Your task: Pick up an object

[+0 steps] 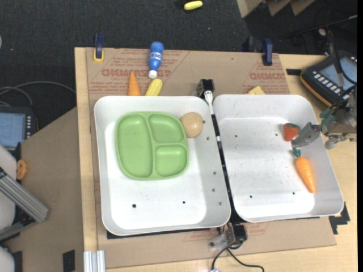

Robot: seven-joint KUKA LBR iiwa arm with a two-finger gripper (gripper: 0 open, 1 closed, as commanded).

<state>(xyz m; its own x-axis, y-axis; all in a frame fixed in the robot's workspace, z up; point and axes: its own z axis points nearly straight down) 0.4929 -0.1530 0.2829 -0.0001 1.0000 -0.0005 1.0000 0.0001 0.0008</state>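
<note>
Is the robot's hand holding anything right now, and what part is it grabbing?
It cannot be told. The end effector sits in the right bin, next to a red object and above an orange carrot, but nothing shows clearly in its grip.

Behind the bins, on the brown board [170, 67]: a blue-and-white bottle [155, 59], a toy carrot [133, 85], a yellow corn piece [153, 87]. Blue clamps [99, 46] hold the far edge. A yellow object [193, 5] lies on the dark floor beyond.

Gripper [304, 136] in right bin [266, 208] btwn red obj [290, 131], carrot [305, 173].
</note>
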